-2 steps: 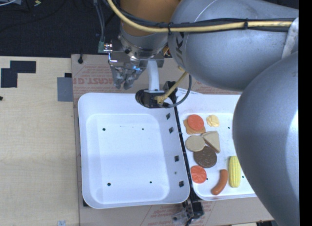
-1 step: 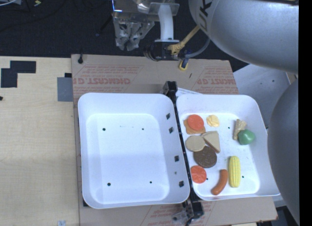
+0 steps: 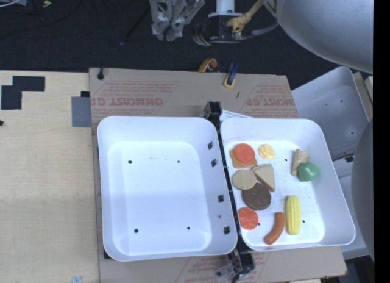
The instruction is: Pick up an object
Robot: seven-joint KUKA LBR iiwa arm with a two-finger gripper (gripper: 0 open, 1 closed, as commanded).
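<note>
Two shallow white plastic bins sit side by side on a brown cardboard sheet [image 3: 183,96] over a pale wooden bench [image 3: 42,172], seen from above at a slant. The left bin [image 3: 109,154] has only bare white floor. The right bin [image 3: 332,154] holds a cluster of toy foods: a round red-orange tomato slice [image 3: 244,152], a small yellow lumpy piece [image 3: 265,150], a tan bread slice [image 3: 265,175] overlapping a beige round biscuit [image 3: 243,180], a dark brown round patty [image 3: 256,197] just below them, a flat red disc [image 3: 248,218], an orange-red sausage [image 3: 275,229], a yellow corn cob [image 3: 293,214] beside the sausage, and a green rounded fruit [image 3: 308,171] touching a pale beige wedge [image 3: 298,160]. The grey metal two-finger gripper [image 3: 173,22] hangs high at the top of the view, beyond the far edge of the cardboard and well apart from both bins; it grips nothing, and whether its jaws are parted cannot be told from here. The picking appears not yet begun: the arm seems poised before its approach. The next move would call for travelling over the right bin, choosing one piece and descending. The corn cob or green fruit, lying a little freer, look easier; the bread, biscuit and patty crowd each other, and the bin walls hem in pieces near the rim.
</note>
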